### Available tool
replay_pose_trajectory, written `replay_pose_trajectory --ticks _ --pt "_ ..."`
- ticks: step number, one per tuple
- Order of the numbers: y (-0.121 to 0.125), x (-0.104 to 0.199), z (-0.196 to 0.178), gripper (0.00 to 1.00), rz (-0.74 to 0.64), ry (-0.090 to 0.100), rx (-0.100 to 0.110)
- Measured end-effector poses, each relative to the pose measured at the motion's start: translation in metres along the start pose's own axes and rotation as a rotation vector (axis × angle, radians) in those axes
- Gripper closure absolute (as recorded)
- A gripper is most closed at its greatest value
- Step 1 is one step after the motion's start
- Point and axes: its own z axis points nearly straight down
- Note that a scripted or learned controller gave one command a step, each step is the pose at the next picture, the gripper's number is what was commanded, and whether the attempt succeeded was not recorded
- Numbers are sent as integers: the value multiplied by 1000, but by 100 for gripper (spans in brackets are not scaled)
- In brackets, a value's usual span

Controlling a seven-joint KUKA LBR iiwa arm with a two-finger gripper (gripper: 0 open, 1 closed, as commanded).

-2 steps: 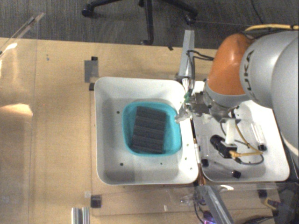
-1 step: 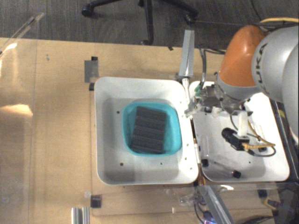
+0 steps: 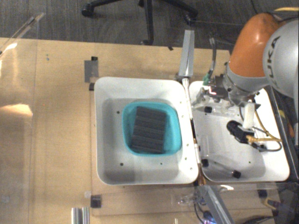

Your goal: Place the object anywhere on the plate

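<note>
Light wooden counter [image 3: 46,139]: bears two shallow white bins side by side; a small dark bracket [image 3: 91,69] sits at its upper middle, just beyond the left bin's far corner.

Left shallow white plastic bin [image 3: 105,162]: square with rounded corners. It holds a turquoise, rounded-square plate [image 3: 174,125], set roughly at the bin's middle.

Dark grey ribbed rectangular block [image 3: 149,129]: the task's object. It lies flat on the turquoise plate, covering most of the plate's centre, long side running near to far, slightly tilted. It is well apart from the arm.

Grey metal upright strip [image 3: 187,52]: stands at the far end of the seam between the two bins.

Right shallow white plastic bin [image 3: 243,164]: lies just beside the left bin, the rims touching. A black cable loop [image 3: 238,130] with yellowish wires hangs over its floor.

Grey arm with orange band [image 3: 252,43]: reaches in from the right, over the far part of the right bin.

End effector [image 3: 211,97]: sits over the right bin's far left corner; whether it is apart or together cannot be told.
</note>
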Motion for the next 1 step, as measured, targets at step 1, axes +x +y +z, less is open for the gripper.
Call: replay_pose_trajectory --ticks 1 --pt "-9 27 56 0 20 0 5"
